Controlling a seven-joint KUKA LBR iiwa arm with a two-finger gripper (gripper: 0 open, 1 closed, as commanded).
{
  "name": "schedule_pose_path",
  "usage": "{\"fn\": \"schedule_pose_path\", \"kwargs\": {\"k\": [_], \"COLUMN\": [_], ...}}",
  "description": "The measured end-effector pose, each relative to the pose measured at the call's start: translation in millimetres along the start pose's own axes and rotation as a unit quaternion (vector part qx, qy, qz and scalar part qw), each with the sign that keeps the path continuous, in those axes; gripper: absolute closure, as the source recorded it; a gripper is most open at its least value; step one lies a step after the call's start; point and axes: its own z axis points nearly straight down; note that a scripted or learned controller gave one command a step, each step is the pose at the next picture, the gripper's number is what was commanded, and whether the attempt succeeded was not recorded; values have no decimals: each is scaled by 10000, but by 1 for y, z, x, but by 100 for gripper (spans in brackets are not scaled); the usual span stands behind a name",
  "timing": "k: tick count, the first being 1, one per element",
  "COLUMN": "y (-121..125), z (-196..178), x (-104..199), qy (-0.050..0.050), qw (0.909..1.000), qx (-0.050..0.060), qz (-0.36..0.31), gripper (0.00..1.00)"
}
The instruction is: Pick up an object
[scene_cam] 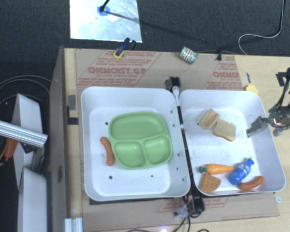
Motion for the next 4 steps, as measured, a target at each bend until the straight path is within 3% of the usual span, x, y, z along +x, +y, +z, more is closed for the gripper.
{"fn": "schedule_pose_path", "kwargs": {"k": [1,2,3,4], "y": [-12,55,1,65], "z": [53,135,149,170], "x": [16,-16,-14,10], "qy": [2,2,2,2], "qw": [10000,10000,10000,10000], "qx": [2,8,7,-5], "qz": [7,1,10,-5], "gripper": [0,0,0,0]}}
